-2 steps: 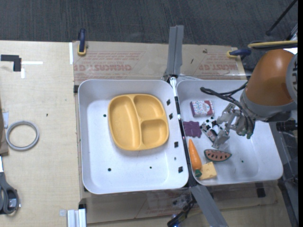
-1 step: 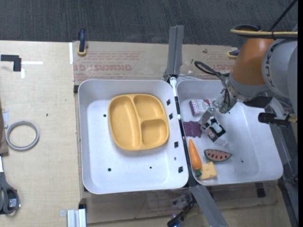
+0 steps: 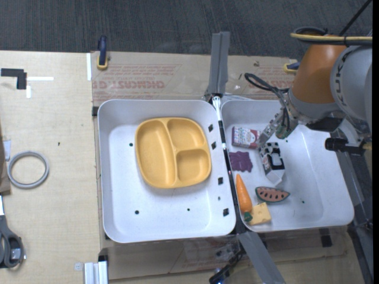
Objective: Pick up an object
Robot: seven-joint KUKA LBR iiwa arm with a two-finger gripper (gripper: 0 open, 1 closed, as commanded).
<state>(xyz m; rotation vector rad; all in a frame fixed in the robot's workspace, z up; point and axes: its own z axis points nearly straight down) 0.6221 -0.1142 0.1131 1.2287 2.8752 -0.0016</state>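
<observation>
In the right bin (image 3: 320, 209), my gripper (image 3: 273, 158) hangs near the middle, pointing down, on the grey arm with its orange band (image 3: 314, 70). Left of it lie a small pink and white carton (image 3: 244, 136) and a purple bunch of grapes (image 3: 240, 161). In front of it are a watermelon slice (image 3: 272, 194), an orange carrot (image 3: 243, 193) and a yellow cheese wedge (image 3: 259, 214). I see nothing held in the gripper.
The left bin (image 3: 118, 206) holds a yellow divided plate (image 3: 173, 152). A grey divider post (image 3: 218, 64) stands between the bins at the back. On the wooden bench at the left lie a grey ring (image 3: 26, 169) and scissors (image 3: 10, 247).
</observation>
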